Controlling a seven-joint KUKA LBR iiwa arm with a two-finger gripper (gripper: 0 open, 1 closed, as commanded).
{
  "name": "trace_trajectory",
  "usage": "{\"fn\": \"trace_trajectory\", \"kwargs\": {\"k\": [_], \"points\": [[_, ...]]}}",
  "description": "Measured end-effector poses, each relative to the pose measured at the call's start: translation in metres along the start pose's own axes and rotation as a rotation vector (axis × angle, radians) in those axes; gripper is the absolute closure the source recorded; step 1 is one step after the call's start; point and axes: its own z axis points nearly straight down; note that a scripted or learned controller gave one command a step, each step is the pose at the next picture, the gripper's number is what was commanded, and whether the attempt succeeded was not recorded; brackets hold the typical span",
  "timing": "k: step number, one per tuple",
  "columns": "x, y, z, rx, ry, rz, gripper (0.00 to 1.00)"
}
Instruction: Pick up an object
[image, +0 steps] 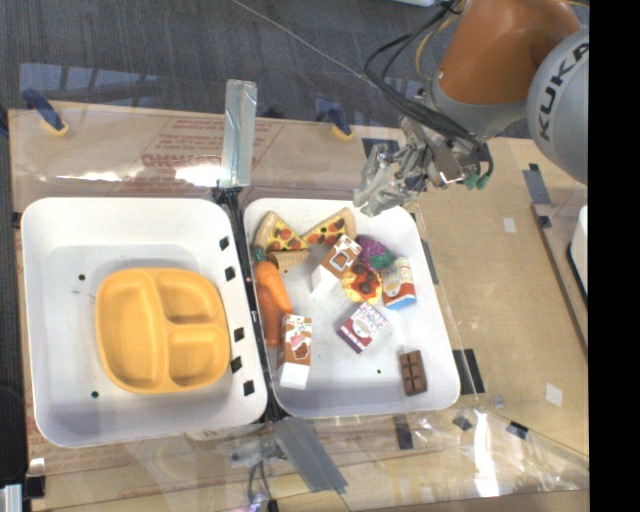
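The right bin (435, 345) holds several toy foods. Two pizza slices (279, 236) lie at its far left corner, and an orange carrot (270, 291) runs along its left wall. Small cartons (364, 326) are scattered through the middle, with another carton (295, 349) near the front. Purple grapes (373, 250) sit near the centre and a chocolate bar (412, 371) lies at the front right. My gripper (385, 183) hangs over the far rim of this bin, above and behind the pile. I see no object in it.
The left bin (50, 250) holds a yellow divided plate (160, 328). A grey taped post (238, 130) stands behind the gap between the bins. Black cables trail from the arm's wrist (480, 60) at the upper right. Bare bench lies to the right of the bins.
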Motion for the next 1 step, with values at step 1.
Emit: {"fn": "trace_trajectory", "kwargs": {"k": [1], "points": [[-0.0033, 0.0977, 0.0256, -0.006, 0.005, 0.089, 1.00]]}}
